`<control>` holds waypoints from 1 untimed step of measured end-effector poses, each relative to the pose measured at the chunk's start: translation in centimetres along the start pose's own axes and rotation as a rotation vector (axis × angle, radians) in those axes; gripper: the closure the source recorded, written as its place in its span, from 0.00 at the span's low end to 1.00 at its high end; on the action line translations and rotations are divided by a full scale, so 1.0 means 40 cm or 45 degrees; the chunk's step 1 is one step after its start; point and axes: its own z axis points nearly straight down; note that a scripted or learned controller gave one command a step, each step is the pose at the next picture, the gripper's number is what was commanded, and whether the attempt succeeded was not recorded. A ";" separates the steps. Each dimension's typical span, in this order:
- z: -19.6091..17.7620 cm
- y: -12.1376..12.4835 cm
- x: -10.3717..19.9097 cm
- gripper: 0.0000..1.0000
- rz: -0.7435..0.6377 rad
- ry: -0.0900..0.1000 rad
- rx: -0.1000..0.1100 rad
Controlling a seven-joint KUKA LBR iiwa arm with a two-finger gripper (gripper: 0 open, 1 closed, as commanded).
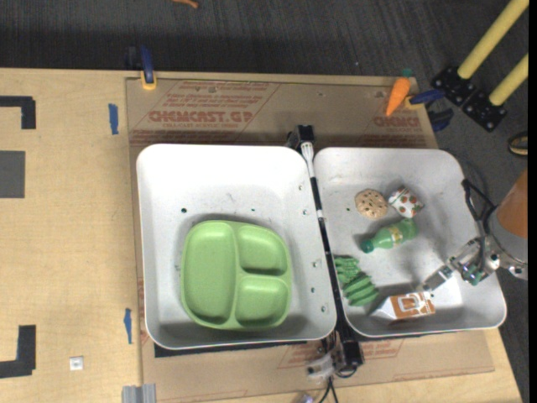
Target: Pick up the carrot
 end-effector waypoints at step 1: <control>-0.029 0.003 -0.002 1.00 0.000 -0.003 -0.004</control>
